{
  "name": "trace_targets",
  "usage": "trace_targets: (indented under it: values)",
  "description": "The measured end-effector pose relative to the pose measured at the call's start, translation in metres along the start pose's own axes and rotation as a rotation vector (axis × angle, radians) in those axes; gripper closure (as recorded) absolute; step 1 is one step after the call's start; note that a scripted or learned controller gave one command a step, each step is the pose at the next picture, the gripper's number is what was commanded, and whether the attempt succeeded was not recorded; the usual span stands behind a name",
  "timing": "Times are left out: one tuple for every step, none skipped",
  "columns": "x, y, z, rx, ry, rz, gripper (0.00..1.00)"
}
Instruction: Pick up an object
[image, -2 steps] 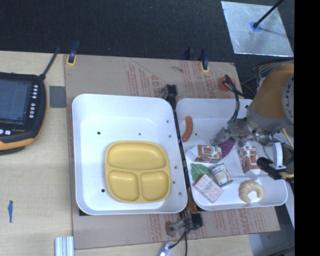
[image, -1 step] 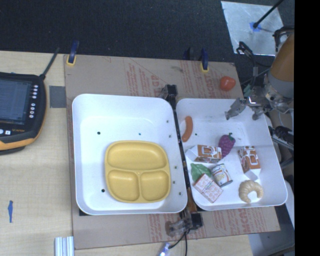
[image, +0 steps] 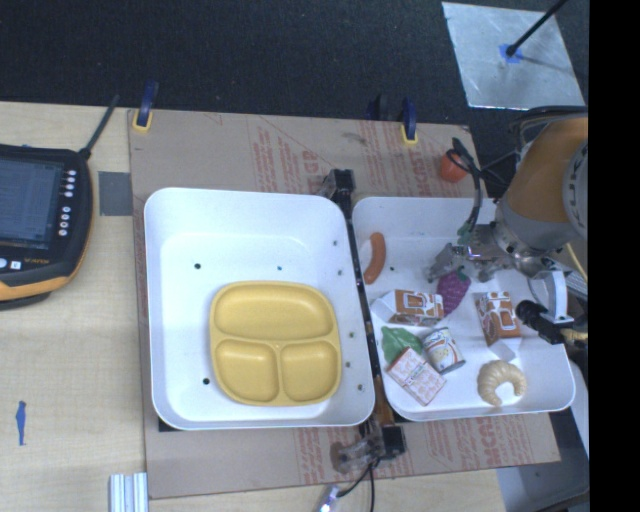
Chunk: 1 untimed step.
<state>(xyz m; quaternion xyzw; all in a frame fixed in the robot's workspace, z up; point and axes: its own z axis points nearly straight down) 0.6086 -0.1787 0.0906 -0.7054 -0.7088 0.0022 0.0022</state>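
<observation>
Grapes (image: 453, 291), a purple toy bunch, lie in the right bin (image: 400, 215) just below the gripper (image: 466, 258), near its middle. They look light, stiff and knobbly, likely plastic, so a pinch across the narrow width should hold better than one along the length. Whether the gripper is wide or closed, or has hold of anything, I cannot tell. A croissant (image: 500, 380), sausage (image: 374, 257) and small packets lie nearby; the left bin carries a yellow tray (image: 275, 342).

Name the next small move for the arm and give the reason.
Probably lower the tool straight down onto the purple item. It sits over the right bin, right at that item's upper edge, while the croissant and the sausage lie farther off.
</observation>
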Motion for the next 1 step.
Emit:
trace_targets:
  values:
    - [0.0454,0.0045,-0.0011,-0.001,0.0,-0.002,0.0]
